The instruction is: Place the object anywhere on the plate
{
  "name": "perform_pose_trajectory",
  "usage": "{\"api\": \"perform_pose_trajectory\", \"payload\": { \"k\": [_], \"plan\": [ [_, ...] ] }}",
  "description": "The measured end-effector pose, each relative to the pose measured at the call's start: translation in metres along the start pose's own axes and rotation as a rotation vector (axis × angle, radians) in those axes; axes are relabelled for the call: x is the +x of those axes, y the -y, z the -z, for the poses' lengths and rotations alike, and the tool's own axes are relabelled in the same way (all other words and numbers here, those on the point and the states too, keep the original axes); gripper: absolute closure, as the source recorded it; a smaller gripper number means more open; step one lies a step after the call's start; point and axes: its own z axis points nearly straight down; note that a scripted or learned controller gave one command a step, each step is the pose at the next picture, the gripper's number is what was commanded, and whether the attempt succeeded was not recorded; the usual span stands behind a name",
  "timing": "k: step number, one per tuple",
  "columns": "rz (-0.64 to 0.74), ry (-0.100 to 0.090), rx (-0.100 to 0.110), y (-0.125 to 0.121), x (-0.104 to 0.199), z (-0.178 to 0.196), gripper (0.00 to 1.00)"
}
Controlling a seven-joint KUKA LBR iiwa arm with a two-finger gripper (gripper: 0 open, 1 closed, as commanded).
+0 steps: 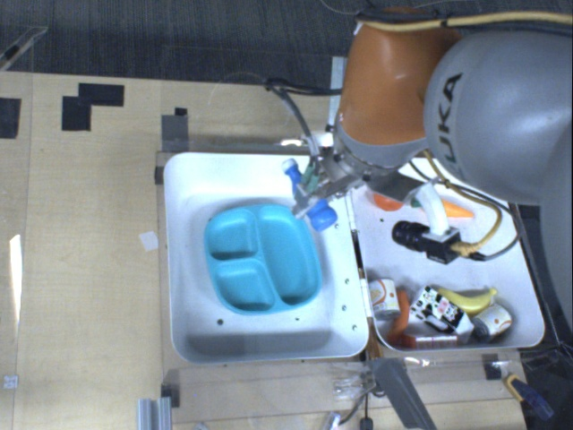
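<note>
Gripper (313,189) hung over the left bin (186,240), just at the upper-right corner of the blue plate (260,258). Fingers looked clamped on a small blue object (320,214): one blue end poked out below the gripper, next to the wall btwn the two bins, and another bit of blue showed on the upper-left side. So the grip seemed to sit mid-body, w/ both ends sticking out. Exact contact was too small to make out, so that's a judgement.

Object itself: prob. light plastic, stiff, smooth and a bit slippery. Not fragile by the look of it. Held across the middle it could pivot or slide if the grip was loose. A mid-body hold is still the sensible one for something this short. Shape approx. cylindrical at the lower end, so it may roll once let go.

Plate had three shallow sections, all bare, and lay flat in the bin. The object hung at the plate's edge, not clearly over a section. Next move, as I judge it: shift a little toward the plate's centre, lower, then release so it lands inside a section and not on the rim.

Right bin (524,267) held the leftovers: a banana (473,298), a black-and-white spotted thing (435,305), a red piece (405,315), and an orange thing (387,202) near the top. None in the way.
</note>
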Motion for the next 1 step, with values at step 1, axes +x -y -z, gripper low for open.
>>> {"api": "perform_pose_trajectory", "payload": {
  "k": [1],
  "plan": [
    [-0.059, -0.001, 0.004, -0.0229, 0.0106, -0.096, 1.0]
  ]
}}
